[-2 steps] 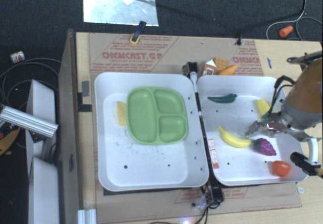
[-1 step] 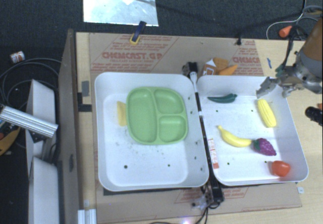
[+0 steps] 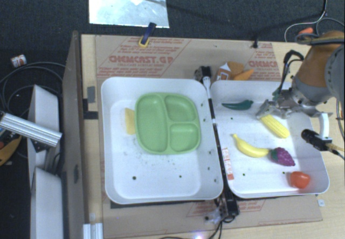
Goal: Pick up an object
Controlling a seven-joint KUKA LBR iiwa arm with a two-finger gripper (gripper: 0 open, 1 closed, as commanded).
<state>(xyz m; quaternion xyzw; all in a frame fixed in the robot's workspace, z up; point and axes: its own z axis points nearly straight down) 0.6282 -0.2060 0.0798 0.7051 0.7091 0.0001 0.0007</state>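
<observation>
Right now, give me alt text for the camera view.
A grey robot arm's gripper hovers at a yellow corn cob in the right white bin, which also holds a green pepper, banana, purple grapes and a tomato. The left bin holds a green divided plate.

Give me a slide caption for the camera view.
Gripper poised over the corn in the right bin.

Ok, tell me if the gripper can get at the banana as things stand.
Probably yes. The banana lies bare in the right bin, nothing on top of it, and the gripper sits just above the corn nearby.
</observation>
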